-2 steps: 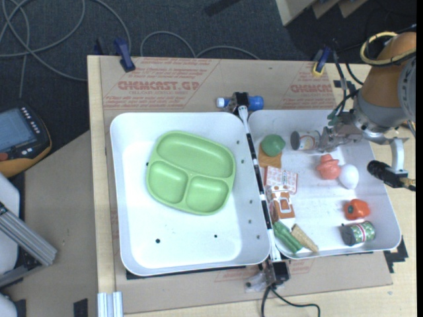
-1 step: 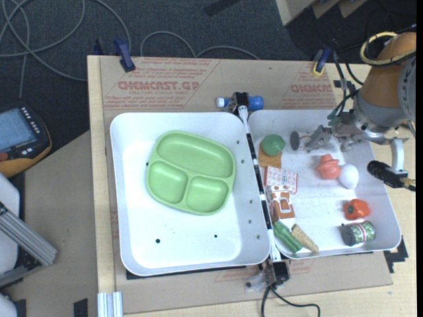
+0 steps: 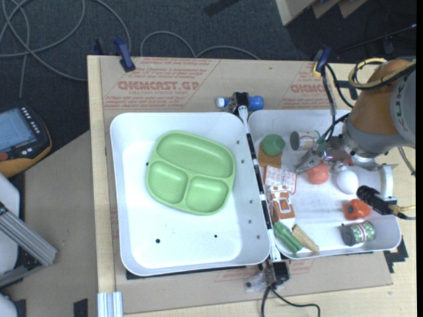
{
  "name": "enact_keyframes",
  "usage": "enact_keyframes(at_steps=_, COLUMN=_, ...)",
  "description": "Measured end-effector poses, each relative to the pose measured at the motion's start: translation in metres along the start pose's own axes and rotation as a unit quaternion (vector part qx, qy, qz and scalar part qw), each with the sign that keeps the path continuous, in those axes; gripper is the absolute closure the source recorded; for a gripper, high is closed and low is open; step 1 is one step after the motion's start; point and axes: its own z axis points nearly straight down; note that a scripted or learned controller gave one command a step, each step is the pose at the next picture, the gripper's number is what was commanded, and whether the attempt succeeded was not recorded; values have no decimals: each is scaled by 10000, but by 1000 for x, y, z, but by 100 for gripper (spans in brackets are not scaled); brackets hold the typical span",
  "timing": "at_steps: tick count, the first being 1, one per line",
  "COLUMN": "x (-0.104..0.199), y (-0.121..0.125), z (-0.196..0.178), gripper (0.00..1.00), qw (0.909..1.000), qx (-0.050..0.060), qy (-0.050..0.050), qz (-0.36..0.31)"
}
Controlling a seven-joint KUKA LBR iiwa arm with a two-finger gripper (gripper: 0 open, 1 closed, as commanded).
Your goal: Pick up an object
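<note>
My gripper (image 3: 313, 157) hangs low over the upper middle of the right bin (image 3: 390, 242), on the grey arm with its orange band (image 3: 373, 111) reaching in from the right. Just below and right of it lies a small salmon-red round object (image 3: 320, 174), very close to the tip; I cannot tell whether they touch. A white egg-shaped object (image 3: 346, 179) lies to the right of that. A green round object on a brown base (image 3: 271, 145) sits to the gripper's left. Nothing shows as held.
The right bin also holds a printed card packet (image 3: 278, 177), an orange-white card (image 3: 284, 207), a green item (image 3: 285, 236), a tan cone (image 3: 305, 240), a green can (image 3: 358, 233) and a red-orange object (image 3: 357, 209). A green divided plate (image 3: 190, 172) lies in the left bin (image 3: 132, 243).
</note>
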Motion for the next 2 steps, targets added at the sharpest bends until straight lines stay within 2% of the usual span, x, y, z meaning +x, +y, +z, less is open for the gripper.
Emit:
enact_keyframes(at_steps=1, x=0, y=2, z=-12, gripper=100, qw=10000, qx=-32, qy=-8, qz=1)
enact_keyframes(at_steps=2, x=89, y=27, z=-101, gripper=100, qw=10000, qx=-23, qy=0, qz=-10)
